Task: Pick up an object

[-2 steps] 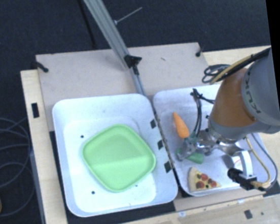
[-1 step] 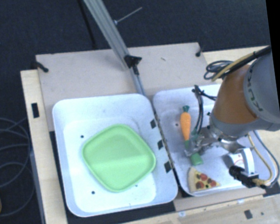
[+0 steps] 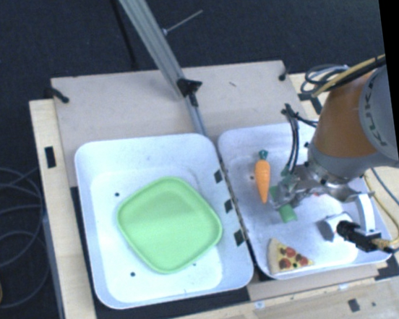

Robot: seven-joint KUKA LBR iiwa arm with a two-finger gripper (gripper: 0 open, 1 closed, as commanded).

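Your tool (image 3: 286,196) is hanging just right of the carrot (image 3: 263,180) in the right-hand bin (image 3: 240,154); spread or pressed together, you cannot tell. Nothing is looking grasped yet.

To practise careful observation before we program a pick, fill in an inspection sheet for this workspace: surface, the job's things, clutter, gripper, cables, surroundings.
Surface: pale bench bearing a left bin and a right bin, both white, side by side.
Job's things: carrot, pizza slice and small green piece in the right bin; green plate in the left bin.
Clutter: nothing seen.
Gripper: gripper over the right bin, beside the carrot and just above the green piece; whether it holds anything cannot be told.
Cables: black loops on the dark floor left of the bench.
Surroundings: slanted metal strut coming in from the top.
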